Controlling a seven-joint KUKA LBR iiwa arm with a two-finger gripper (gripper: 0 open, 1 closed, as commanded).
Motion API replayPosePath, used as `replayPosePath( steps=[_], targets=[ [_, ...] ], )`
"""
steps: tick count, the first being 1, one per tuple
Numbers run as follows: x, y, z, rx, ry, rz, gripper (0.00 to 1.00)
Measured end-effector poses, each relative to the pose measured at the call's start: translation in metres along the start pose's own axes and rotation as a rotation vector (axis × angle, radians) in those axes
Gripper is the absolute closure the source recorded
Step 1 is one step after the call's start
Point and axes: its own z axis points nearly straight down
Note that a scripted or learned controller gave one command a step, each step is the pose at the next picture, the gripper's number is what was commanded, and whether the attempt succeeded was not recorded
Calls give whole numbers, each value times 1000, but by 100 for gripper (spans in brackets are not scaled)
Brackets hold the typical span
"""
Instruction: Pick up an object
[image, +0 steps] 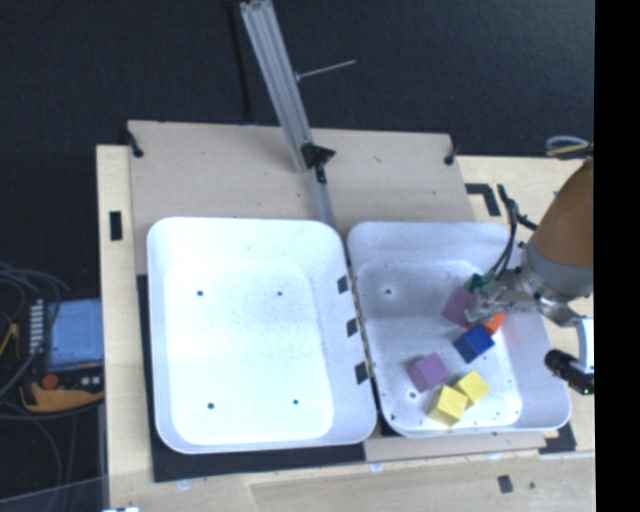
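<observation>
no legible text, possibly too blurred

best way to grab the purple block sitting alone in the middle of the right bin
Probably from straight above, closing the pincer across two opposite flat sides of the purple block. It lies flat on the right bin floor, with open floor to its left and a gap to the yellow blocks.

Single fixed camera above the bench (115, 300), looking down aslant on both white bins (250, 232), moderately distant
</observation>
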Motion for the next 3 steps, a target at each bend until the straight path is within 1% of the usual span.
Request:
replayPosePath(
  steps=[1,2,3],
  targets=[
    [6,9,-52,20,12,-10,100],
    [4,12,-103,19,11,-10,100],
    [2,13,-130,22,12,-12,100]
  ],
)
